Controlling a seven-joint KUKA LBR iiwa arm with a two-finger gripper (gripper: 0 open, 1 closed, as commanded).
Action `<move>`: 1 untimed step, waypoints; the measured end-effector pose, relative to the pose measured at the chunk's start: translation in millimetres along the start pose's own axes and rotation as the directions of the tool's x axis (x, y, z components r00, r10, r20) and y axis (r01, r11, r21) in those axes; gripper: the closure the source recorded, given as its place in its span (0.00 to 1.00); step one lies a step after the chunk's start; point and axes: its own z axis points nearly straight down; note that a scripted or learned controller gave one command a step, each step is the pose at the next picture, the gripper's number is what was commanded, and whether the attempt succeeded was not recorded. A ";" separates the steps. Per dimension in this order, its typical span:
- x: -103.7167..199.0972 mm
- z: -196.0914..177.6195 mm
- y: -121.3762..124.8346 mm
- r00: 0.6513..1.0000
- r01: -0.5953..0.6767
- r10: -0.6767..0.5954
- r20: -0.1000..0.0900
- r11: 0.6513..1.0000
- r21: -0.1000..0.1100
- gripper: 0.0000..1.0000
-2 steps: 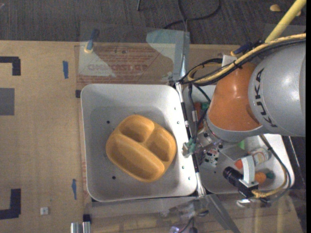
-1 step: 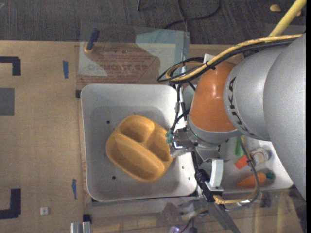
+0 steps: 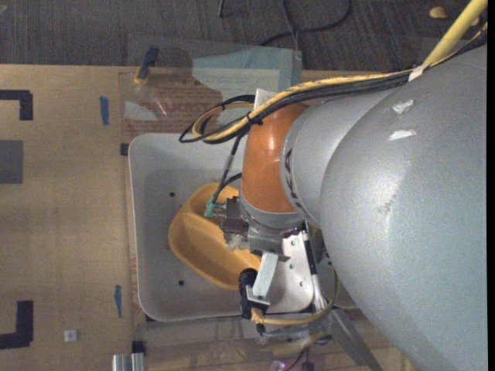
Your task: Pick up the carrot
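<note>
Looking down past the arm (image 3: 371, 207), you find its wrist hanging low inside the white bin (image 3: 151, 207), and the pincer (image 3: 232, 222) sits somewhere under the grey flange, hidden by the arm's own bulk; you cannot tell how it stands. What you can see below it is a large yellow-orange, rounded shape (image 3: 197, 246) lying on the bin floor, touching or just beside the wrist on its left and lower side. It may be a bowl or a soft toy rather than the carrot; the view is too blocked to say, and no clear carrot form stands out. If that shape is your target, it lies to the left of the pincer, its long axis running slantwise from upper left to lower right. Room for moving is fair toward the bin's left wall, where bare floor shows, but tight toward the bottom rim, near which the shape's lower end and the wrist hardware crowd together. Cables (image 3: 232, 118) loop close over the bin's top edge, so watch them on any lift.
</note>
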 end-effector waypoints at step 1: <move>22.4 1.6 -15.1 0.895 -0.446 0.446 0.001 0.895 0.001 1.00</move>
